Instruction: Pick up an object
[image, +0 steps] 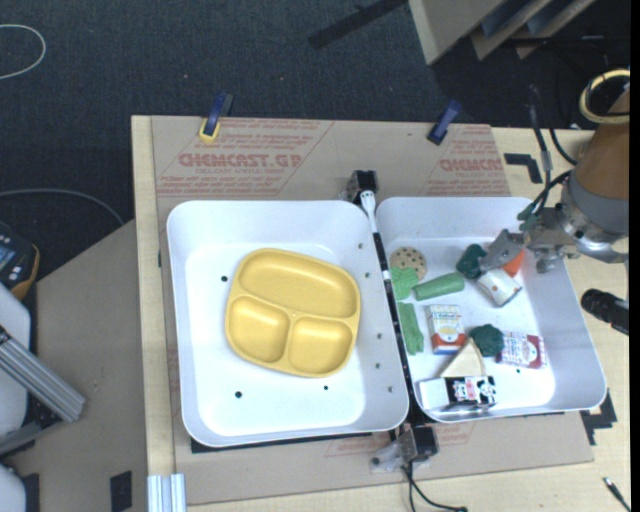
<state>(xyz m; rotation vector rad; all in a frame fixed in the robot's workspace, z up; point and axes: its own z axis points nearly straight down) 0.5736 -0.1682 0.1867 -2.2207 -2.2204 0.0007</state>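
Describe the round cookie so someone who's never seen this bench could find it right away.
Look in the right bin, the one crowded with small items, not the left bin holding the yellow tray. The cookie lies near its upper left corner, just above the green sticks. It is the only flat, tan, speckled disc there.

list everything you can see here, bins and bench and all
shallow white plastic bins: 2, white, side by side on the bench
yellow three-compartment plastic tray: 1, yellow, middle of the left bin
round speckled cookie: 1, tan, right bin, upper left
long green toy vegetables: 3, green, right bin, left part
small printed food packets: 3, mixed colours, right bin, lower half
yellow cheese wedge: 1, pale yellow, right bin, lower middle
dark green leafy toys: 2, dark green, right bin, centre and upper middle
clamps: 2, blue and yellow, bench's far edge
grey arm with orange band: 1, right edge
tool: 1, grey, over the right bin
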